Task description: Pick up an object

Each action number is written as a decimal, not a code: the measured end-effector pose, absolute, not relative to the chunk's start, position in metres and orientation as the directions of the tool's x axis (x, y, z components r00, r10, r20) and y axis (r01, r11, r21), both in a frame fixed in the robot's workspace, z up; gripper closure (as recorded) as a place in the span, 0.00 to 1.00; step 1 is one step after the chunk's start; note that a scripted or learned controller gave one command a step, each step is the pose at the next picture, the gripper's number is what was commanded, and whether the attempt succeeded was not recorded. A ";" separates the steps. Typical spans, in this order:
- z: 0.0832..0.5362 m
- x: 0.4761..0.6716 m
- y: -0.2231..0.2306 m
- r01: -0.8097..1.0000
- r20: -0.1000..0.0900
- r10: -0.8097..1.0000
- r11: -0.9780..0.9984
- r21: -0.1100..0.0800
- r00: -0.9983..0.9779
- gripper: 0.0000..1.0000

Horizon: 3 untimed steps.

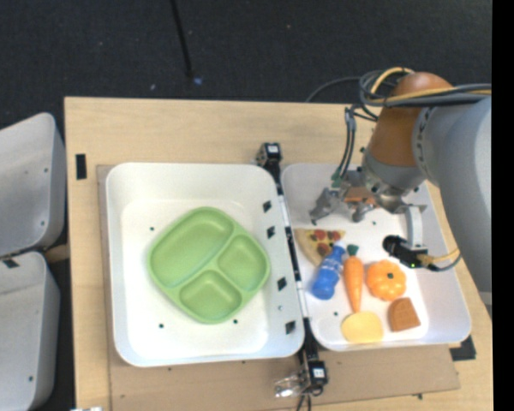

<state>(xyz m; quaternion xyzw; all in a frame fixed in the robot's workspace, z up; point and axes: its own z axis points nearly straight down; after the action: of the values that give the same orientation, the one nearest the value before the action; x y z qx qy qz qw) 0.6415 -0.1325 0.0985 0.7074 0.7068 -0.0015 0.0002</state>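
Desk: a light wooden desk (pixel 86 135) carries two shallow white bins side by side, with dark floor beyond its far edge.
Left bin: the larger-looking white plastic bin (pixel 137 332) holds a light green plastic plate with three compartments (pixel 208 265), lying flat near the bin's middle.
Right bin: the white plastic bin (pixel 445 315) holds the small toy foods, gathered in its near half.
Arm: the grey arm with the orange band (pixel 403 131) reaches in from the right and hangs over the far part of the right bin.
Gripper: the two-finger gripper (pixel 343 199) sits over the bin's far left area, just beyond the pizza slice; whether its fingers are spread or pressed together, I cannot tell.
Pizza slice: a tan toy pizza wedge with red dots (pixel 319 240) lies near the left wall.
Carrot: an orange toy carrot (pixel 353 282) lies lengthwise between the bottle and the pumpkin.
Bottle: a small blue plastic bottle (pixel 327 274) lies tilted, just left of the carrot.
Pumpkin: a round orange toy pumpkin (pixel 385 280) sits right of the carrot.
Yellow piece: a pale yellow rounded toy (pixel 361 326) lies nearest the front wall.
Brown piece: a small brown toy block (pixel 403 314) lies just right of it.
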 end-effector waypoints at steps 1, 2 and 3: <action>0.109 0.642 -0.133 1.000 -0.002 1.000 -0.002 0.000 0.002 1.00; 0.171 0.640 -0.136 1.000 -0.001 1.000 -0.005 0.004 0.005 1.00; 0.214 0.641 -0.138 1.000 -0.001 1.000 0.000 0.003 0.000 1.00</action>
<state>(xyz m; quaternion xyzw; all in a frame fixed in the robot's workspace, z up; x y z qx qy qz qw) 0.6409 -0.1377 0.2143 0.7071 0.7071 0.0007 0.0016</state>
